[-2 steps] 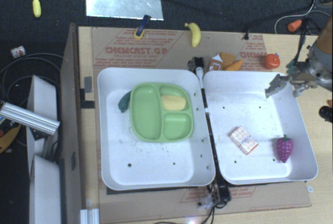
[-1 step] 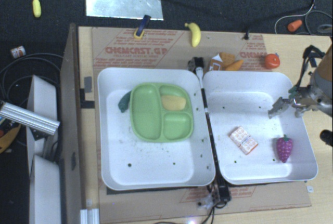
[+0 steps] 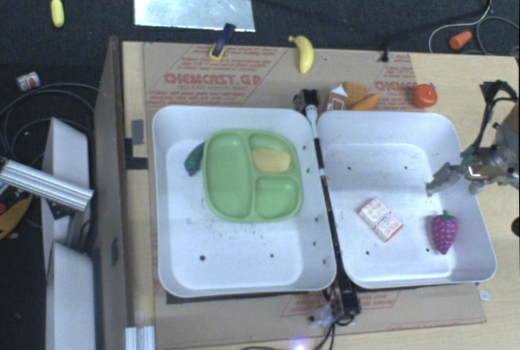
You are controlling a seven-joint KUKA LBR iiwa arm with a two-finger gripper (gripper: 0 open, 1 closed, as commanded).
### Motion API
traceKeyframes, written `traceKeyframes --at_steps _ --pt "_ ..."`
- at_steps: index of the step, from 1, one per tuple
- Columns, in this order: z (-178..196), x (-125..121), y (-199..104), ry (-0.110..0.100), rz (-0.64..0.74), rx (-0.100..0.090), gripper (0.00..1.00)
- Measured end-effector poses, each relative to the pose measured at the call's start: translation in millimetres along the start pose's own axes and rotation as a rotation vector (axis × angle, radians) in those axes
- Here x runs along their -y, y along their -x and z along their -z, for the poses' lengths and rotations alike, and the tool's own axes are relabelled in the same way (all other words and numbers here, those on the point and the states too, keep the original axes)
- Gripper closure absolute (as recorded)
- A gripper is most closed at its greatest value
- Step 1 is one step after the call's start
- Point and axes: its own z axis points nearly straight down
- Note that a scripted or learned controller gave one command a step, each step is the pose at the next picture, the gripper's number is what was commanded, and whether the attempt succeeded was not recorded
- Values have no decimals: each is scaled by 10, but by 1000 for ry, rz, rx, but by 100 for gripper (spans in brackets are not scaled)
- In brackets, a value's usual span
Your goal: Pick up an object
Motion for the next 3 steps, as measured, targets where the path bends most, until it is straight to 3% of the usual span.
traceKeyframes --at_steps 2,3 --pt "254 49 35 3 3 1 0" --pt "186 198 35 1 1 1 0"
